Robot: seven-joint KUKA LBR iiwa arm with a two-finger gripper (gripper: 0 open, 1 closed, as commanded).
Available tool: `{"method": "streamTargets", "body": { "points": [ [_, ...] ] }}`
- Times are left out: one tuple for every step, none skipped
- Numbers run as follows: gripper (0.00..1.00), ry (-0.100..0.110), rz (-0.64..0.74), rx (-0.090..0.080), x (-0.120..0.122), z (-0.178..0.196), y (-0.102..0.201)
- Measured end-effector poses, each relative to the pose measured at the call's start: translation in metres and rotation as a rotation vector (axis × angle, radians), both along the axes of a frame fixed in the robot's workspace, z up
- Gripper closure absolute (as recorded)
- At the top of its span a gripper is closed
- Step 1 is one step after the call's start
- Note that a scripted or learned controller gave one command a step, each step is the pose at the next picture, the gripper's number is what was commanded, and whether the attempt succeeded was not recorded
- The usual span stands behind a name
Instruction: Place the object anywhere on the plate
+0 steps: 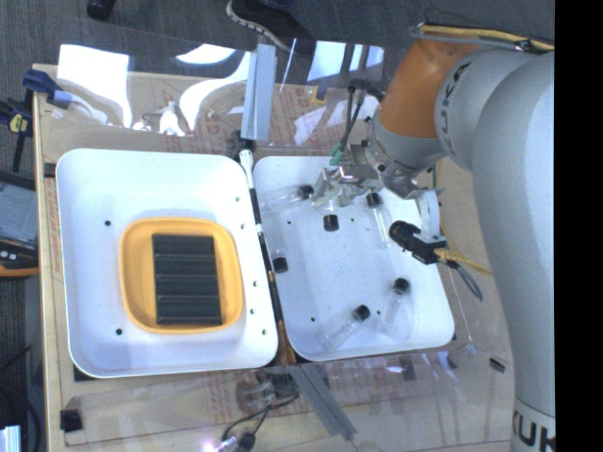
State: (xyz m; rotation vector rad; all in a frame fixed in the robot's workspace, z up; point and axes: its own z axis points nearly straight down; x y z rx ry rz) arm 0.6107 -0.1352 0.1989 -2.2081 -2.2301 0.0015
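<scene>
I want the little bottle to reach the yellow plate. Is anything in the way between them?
Yes, a little. The clear bottles lie in the right bin, and the plate sits in the left bin. The two raised bin rims run between them, so the pincer must lift over those.

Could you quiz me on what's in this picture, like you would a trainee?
1. True or false: the yellow plate sits in the left bin.
2. Where do the clear vials with black caps, like this vial, lie?
A. on the plate
B. in the right bin
C. on the floor
3. Fill in: the claw is over the ______ part of the right bin, the edge nearest the top of the picture.

Key: 1 true; 2 B; 3 far (upper).
</scene>
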Motion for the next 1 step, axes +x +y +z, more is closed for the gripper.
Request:
{"method": "streamTargets", "body": {
  "points": [
    [0.0, 0.0, 0.0, 0.0, 0.0, 0.0, -0.0001]
  ]
}}
